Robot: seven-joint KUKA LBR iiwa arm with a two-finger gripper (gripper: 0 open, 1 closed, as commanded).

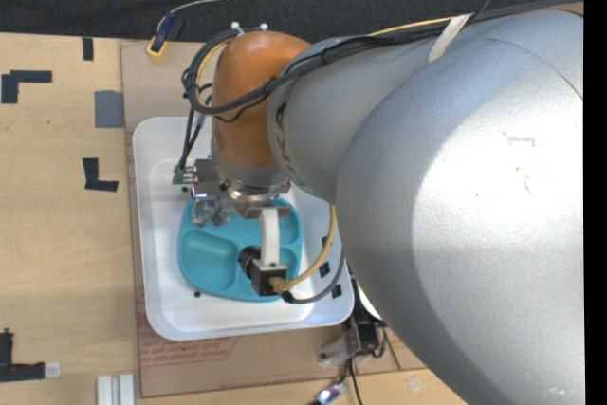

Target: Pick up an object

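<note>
A teal plastic tray with shallow compartments [213,261] lies in the white bin [152,204], towards the bin's near side. My gripper [211,209] hangs below the orange wrist band and is down at the tray's far edge, touching or just above it. The wrist and the big grey arm hide the tray's right part and the right side of the bin. Nothing can be seen held in the gripper.
The bin rests on a brown cardboard sheet [190,356] on the wooden bench. Black tape marks [95,174] lie on the bench to the left. A cable with a yellow and blue plug [161,35] lies behind the bin. A small dark speck [197,293] sits on the bin floor.
</note>
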